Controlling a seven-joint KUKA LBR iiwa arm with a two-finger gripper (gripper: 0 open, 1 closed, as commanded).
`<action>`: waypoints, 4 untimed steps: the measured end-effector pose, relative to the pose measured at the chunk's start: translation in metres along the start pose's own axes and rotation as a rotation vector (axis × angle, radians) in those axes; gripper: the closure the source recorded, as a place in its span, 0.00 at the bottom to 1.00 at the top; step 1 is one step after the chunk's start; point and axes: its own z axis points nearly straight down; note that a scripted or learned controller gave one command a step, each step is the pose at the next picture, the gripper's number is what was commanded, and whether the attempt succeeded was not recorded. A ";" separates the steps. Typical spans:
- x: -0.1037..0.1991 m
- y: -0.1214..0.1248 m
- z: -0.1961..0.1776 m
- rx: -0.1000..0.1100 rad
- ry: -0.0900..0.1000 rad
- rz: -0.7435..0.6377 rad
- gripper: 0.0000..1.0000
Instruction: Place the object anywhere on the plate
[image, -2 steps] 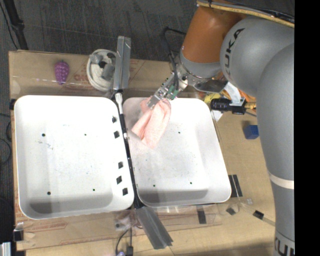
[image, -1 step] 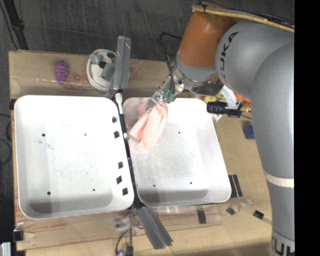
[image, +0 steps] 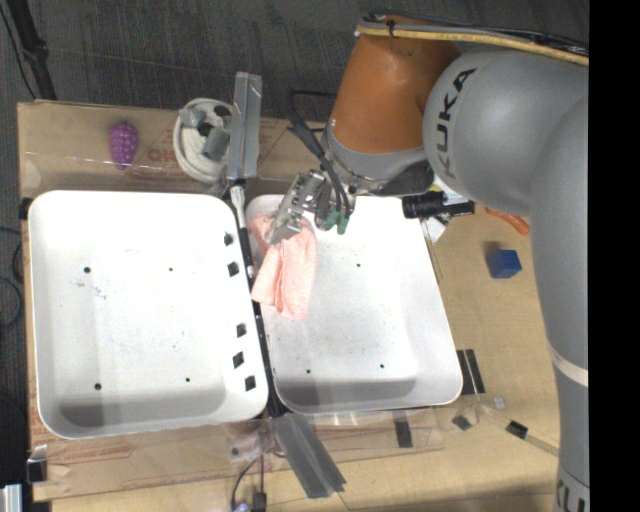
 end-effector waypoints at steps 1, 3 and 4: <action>0.038 0.034 0.003 0.000 0.001 -0.393 1.00; 0.123 0.077 -0.008 0.000 -0.001 -0.396 1.00; 0.166 0.101 0.004 0.001 0.000 -0.398 1.00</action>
